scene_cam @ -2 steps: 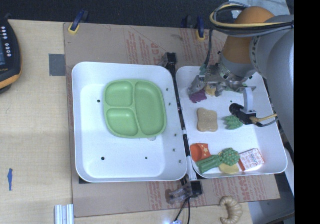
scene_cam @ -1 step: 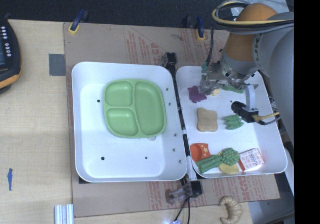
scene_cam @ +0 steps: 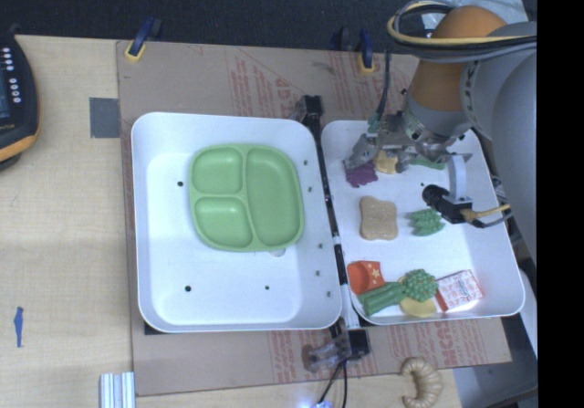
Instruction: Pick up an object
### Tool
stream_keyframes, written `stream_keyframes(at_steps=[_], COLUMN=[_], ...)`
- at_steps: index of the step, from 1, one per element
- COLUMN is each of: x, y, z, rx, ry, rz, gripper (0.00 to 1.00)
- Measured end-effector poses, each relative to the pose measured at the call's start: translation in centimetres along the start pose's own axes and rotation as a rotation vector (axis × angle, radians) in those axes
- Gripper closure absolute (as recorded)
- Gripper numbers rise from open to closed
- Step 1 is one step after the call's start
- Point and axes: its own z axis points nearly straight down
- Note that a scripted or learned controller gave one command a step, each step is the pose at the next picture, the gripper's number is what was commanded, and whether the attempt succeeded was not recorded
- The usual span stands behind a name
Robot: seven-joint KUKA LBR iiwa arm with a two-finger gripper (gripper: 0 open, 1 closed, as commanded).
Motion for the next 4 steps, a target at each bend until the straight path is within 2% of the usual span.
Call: stream_keyframes(at_steps=[1,2,3,4], x=[-0.1,-0.1,-0.2,-0.2], y=[0.0,0.0,0.1,0.1], z=[-1.1,-1.0,-2.1,-2.1], rx=[-0.001,0.000,-0.003,-0.002], ry=[-0.001,-0.001,-0.003,-0.003], rz=[0.000,-0.001,-0.001,-0.002], gripper=[1.00,0.00,1.00,0.00])
